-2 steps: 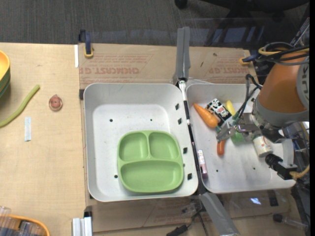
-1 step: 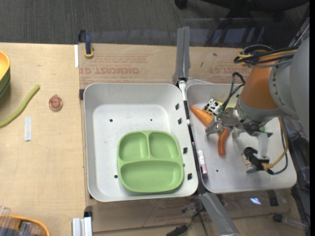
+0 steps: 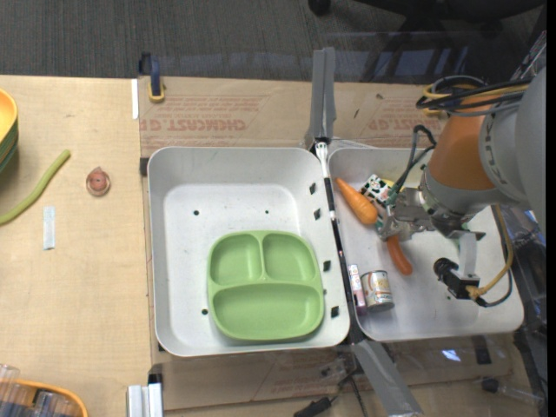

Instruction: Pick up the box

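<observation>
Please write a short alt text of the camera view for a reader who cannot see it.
A grey and orange robot arm reaches into the right white bin, its hand low beside two carrots, a small black-and-white box and a can. The left bin holds a green divided plate.

A small black-and-white patterned box (image 3: pixel 376 187) lies in the right bin (image 3: pixel 434 307).

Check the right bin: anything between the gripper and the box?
Hard to say. The gripper sits low in the right bin, beside the carrot and just below the small black-and-white box. Nothing visibly separates them, though the wrist hides part of that spot.
</observation>
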Available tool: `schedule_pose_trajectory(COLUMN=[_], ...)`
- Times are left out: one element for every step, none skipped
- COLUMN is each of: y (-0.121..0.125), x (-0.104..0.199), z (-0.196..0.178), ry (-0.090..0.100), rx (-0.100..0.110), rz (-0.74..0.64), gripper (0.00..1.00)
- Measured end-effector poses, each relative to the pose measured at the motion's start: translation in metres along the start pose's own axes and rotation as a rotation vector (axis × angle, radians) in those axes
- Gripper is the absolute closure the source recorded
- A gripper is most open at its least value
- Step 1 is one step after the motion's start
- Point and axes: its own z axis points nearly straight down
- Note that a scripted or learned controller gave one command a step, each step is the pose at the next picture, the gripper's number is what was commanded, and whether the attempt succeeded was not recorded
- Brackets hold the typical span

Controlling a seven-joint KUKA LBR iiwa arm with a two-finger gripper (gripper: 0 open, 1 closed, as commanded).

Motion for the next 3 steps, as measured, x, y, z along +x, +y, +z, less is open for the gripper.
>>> schedule_pose_trajectory(y=[0.025, 0.041, 0.064], x=[-0.031, -0.048, -0.017], z=[-0.082, -0.132, -0.141], ry=[0.000, 0.000, -0.002], rx=[-0.004, -0.005, -0.006], rz=[-0.053, -0.126, -0.283], gripper=[1.00, 1.00, 1.00])
